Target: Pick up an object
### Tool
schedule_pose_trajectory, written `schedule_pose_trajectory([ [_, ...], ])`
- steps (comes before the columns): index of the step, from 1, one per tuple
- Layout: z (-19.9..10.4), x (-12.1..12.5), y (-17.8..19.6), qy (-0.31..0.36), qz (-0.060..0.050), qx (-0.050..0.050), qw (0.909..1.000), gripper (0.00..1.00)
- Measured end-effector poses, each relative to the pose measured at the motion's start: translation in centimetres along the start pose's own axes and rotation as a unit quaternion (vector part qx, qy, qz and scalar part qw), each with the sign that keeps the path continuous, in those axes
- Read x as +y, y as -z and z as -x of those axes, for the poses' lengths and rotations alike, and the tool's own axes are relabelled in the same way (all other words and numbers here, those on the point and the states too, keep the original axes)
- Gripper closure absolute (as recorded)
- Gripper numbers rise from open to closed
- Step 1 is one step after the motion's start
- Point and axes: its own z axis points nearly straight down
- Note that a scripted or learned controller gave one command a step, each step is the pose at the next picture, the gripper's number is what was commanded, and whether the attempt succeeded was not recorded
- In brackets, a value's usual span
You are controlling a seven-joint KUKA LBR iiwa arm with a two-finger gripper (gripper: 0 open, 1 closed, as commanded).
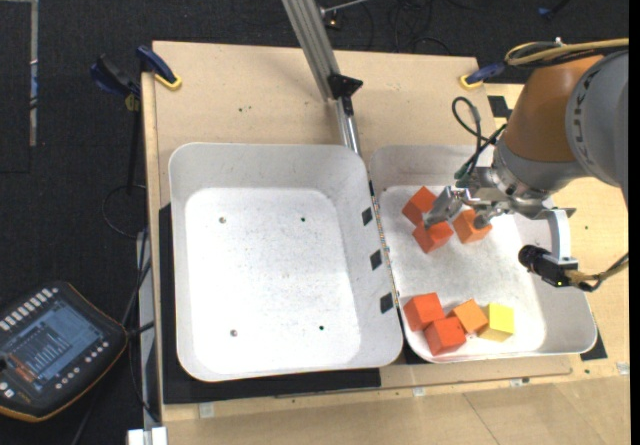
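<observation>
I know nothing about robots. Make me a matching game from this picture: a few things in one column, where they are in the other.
Things:
1. yellow block
2. gripper
3. blue clamp
4. handheld screen

Places:
A. floor, lower left of the bench
B. bench's far left corner
C. right bin, near edge
D. over the red blocks in the right bin

Pairs: 1-C, 2-D, 3-B, 4-A
</observation>
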Motion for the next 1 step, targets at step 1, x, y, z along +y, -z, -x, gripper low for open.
schedule_pose_trajectory([
  [1,0.06,0.74,-1.24,0.002,0.015,-0.003,0.9999,0.0],
])
